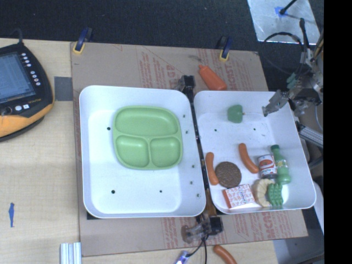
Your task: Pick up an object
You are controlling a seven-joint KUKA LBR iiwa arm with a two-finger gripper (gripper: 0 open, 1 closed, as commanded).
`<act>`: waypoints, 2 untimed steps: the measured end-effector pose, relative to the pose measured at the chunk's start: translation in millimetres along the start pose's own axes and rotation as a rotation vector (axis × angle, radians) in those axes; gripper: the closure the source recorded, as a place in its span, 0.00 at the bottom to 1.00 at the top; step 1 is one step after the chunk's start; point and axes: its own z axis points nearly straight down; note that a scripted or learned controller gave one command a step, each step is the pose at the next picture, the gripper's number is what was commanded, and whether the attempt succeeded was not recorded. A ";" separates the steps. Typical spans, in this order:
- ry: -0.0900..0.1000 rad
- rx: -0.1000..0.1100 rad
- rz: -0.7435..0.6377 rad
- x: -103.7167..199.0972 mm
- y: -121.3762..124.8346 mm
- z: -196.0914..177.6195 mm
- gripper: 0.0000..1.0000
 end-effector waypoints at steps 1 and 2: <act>0.001 0.004 -0.001 18.0 2.2 165.6 0.00; 0.009 0.035 -0.004 -20.8 62.8 174.7 0.00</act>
